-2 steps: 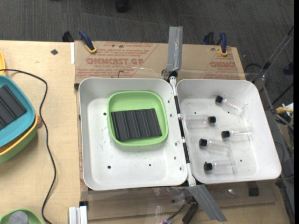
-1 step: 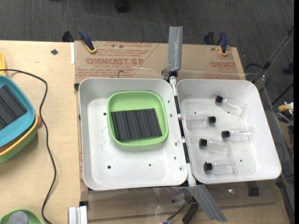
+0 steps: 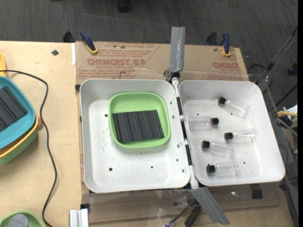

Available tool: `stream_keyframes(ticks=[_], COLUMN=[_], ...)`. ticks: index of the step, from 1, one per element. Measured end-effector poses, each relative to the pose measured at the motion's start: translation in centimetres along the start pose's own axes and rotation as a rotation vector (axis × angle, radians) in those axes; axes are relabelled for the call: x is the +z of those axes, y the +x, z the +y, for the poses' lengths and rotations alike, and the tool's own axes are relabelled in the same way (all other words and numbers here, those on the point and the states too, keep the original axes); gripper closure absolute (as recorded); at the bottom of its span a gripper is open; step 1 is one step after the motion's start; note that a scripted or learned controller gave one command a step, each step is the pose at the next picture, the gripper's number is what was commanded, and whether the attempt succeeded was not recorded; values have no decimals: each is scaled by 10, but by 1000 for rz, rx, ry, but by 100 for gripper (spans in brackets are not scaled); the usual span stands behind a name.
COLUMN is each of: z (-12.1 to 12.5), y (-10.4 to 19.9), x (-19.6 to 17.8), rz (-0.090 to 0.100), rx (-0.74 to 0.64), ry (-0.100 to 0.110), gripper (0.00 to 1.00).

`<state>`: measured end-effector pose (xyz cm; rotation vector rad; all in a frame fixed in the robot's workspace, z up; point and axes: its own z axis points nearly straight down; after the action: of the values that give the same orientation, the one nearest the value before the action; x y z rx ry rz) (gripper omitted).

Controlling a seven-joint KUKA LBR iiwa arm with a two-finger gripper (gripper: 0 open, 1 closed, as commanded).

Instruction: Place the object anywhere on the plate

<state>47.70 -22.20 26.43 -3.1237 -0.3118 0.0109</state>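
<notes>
Five clear plastic tubes with black caps (image 3: 230,105) lie scattered in the right-hand white bin (image 3: 267,126), the side the arm reaches from, presumably as stock to pick from. The green square plate (image 3: 139,98), bearing a dark ribbed insert (image 3: 139,126), waits in the left white bin (image 3: 92,145). The raised rims between the bins stand in the way. I cannot tell the gripper's state.

Two bins sit side by side on the bench, the left bin (image 3: 90,141) touching the right bin (image 3: 265,126) along a shared edge. A plate (image 3: 138,103) lies in the left bin toward its far side, with a ribbed mat (image 3: 138,126) on it. Five capped tubes (image 3: 222,141) lie scattered in the right bin, apart from one another.
</notes>
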Motion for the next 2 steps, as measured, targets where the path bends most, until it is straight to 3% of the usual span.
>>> stream_keyframes(ticks=[1,2], z=[0,0], y=[0,0], x=[8,-16], rz=[0,2], rx=[0,-5], ry=[0,-2], gripper=[0,0])
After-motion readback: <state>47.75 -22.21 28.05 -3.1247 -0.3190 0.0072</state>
